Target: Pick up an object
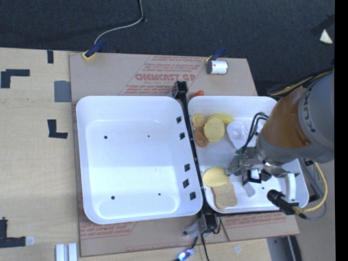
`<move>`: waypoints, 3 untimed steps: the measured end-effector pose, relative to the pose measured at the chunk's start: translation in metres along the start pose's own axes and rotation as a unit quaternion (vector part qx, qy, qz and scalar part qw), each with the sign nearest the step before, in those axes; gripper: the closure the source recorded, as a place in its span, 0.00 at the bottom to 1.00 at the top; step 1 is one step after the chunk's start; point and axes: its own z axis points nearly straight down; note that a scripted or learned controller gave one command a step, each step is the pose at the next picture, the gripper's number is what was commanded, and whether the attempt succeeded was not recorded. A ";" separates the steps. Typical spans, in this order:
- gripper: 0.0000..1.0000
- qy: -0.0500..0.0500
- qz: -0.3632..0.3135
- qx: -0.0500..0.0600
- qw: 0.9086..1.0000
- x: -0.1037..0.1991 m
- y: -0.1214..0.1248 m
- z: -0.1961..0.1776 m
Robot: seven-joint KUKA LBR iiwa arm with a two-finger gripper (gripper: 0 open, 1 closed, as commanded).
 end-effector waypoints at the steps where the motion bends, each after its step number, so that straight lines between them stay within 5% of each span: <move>1: 1.00 0.000 -0.005 -0.003 1.000 0.044 0.073 -0.025; 2: 0.00 0.000 -0.003 0.001 1.000 0.041 0.069 -0.023; 3: 0.00 -0.001 -0.003 -0.002 1.000 0.015 0.120 0.001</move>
